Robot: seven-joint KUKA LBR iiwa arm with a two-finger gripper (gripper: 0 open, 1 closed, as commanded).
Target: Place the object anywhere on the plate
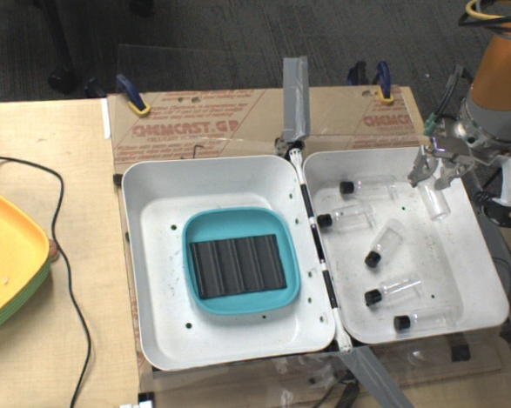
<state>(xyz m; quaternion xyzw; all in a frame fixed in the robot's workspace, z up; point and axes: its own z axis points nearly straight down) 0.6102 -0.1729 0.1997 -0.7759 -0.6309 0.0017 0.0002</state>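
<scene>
A teal plate [238, 224] with a dark ridged insert lies in the left white bin [154, 249]. Several clear vials with black caps lie scattered in the right white bin [471, 297], among them one near the middle [382, 244] and one lower down [393, 292]. My gripper [434, 174] hangs over the right bin's upper right part, far from the plate. It is shut on a clear vial [434, 202], whose tube sticks out below the fingers.
A cardboard sheet [198, 124] with clamps lies behind the bins. A grey divider bar [296, 100] stands between them. Yellow and green dishes [6, 260] and a black cable [69, 281] rest on the wooden table at the left.
</scene>
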